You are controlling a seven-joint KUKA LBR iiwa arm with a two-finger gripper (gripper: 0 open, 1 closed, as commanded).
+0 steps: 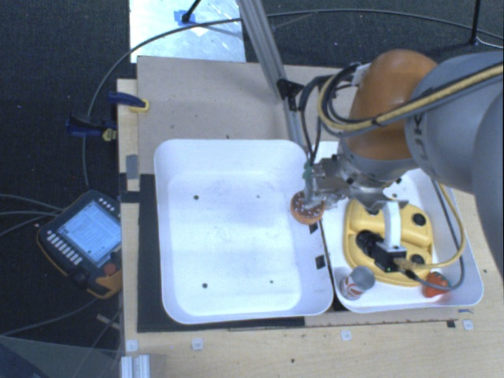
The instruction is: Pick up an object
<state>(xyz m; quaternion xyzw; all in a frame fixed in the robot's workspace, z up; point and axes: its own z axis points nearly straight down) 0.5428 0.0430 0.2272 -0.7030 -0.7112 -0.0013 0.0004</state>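
Note:
My gripper [309, 197] hangs over the rim between the two bins, reaching down from the grey and orange arm at the right. A small round brown object [306, 209], like a ridged disc, sits between the fingertips, and the gripper is shut on it. The disc is held just above the right edge of the left bin [228, 235]. In the right bin [465, 282] lies a large yellow object [417, 231], partly hidden by the wrist. Near that bin's front edge are a small grey round piece [362, 277] and an orange-red piece [432, 287].
A teach pendant [85, 239] lies on the floor left of the bench. A slanted metal pole [264, 42] crosses above the bench's back. Blue clamps [118, 101] grip the board's left edge. Cables loop around the wrist.

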